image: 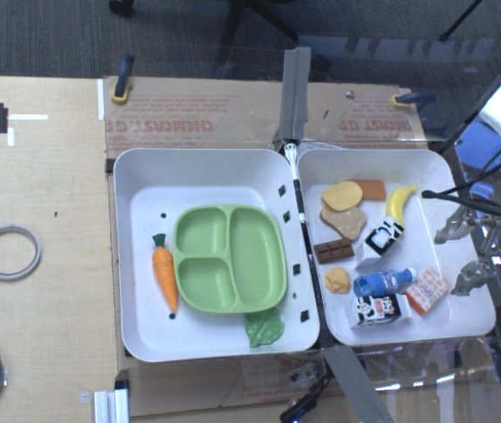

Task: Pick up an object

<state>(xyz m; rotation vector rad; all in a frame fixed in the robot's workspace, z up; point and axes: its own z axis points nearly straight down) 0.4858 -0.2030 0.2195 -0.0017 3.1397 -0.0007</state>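
— Where is the gripper (468, 252)?

— At the right edge of the right bin (436, 161), over its rim. Its two metal fingers (452, 229) stand spread, one up the view and one down, with nothing between them.

— And the things to pick?

— All in that right bin. A banana (399, 203) lies near the top, beside a tan slice (342, 195) and an orange-brown block (372, 189). Below those sit a bread slice (345, 223), a black-and-white cube (384, 236) and a chocolate bar (333, 251). Lower still: a yellow lump (338, 279), a blue bottle (381, 282), a red-and-white packet (426, 290) and a milk carton (377, 309) (the packet lies nearest the lower finger, apart from it).

— The left bin (136, 263)?

— A green tray (230, 258) with three compartments, a carrot (165, 271) just left of it, a green leaf (264, 328) touching its lower edge.

— Outside the bins?

— A tape roll (8, 252) on the bench (39, 192), far left.
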